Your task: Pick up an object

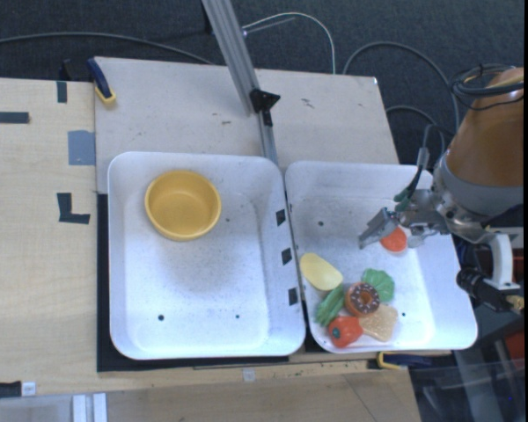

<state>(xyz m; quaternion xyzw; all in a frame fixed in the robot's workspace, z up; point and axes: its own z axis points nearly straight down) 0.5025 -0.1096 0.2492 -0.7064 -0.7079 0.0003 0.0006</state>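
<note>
**Pincer over right bin, orange-red piece at its tip**

Observed over the right bin, reaching in from the right: pincer, fingers spread, angled down-left. Seen directly at its end: a small orange-red object, touching or just under the fingers; could not tell whether actually gripped. Found clustered at the right bin's near edge, apart from the pincer: yellow piece, green items, brown doughnut, red pepper, tan piece. Noted in the left bin: yellow bowl, upright, toward the far-left corner.
</note>
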